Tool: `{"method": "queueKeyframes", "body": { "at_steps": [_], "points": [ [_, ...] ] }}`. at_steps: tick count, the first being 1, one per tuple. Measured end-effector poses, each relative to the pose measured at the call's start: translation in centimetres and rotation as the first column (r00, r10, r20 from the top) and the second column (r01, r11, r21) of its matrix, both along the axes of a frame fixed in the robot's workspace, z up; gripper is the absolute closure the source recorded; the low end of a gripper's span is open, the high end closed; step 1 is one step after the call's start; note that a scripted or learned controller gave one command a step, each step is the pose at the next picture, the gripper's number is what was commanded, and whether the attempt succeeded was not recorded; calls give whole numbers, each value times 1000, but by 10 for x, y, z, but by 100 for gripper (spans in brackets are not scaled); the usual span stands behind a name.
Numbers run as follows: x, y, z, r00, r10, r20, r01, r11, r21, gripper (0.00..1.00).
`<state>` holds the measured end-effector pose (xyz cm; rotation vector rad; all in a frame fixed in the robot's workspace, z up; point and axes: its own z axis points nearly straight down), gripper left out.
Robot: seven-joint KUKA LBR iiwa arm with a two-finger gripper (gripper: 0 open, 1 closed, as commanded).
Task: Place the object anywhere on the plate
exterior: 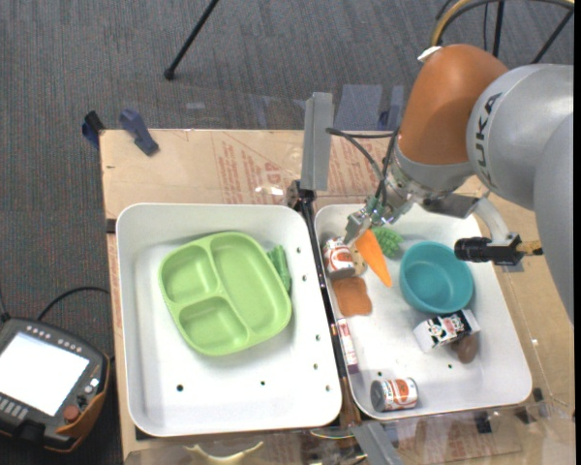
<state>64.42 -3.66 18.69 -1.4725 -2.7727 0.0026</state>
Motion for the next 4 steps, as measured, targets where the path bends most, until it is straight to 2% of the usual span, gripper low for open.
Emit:
{"method": "queueKeyframes", "body": {
  "at_steps": [1, 2, 3, 4],
  "points": [
    [-119, 11, 73, 999, 37, 6, -37, 999, 1, 100],
    [-79, 84, 88, 994, 108, 1, -108, 994, 2, 100],
    [-74, 158, 22, 991, 134, -7, -134, 991, 0, 100],
    [-55, 176, 55, 958, 286, 3, -286, 958, 1, 100]
  ]
}}
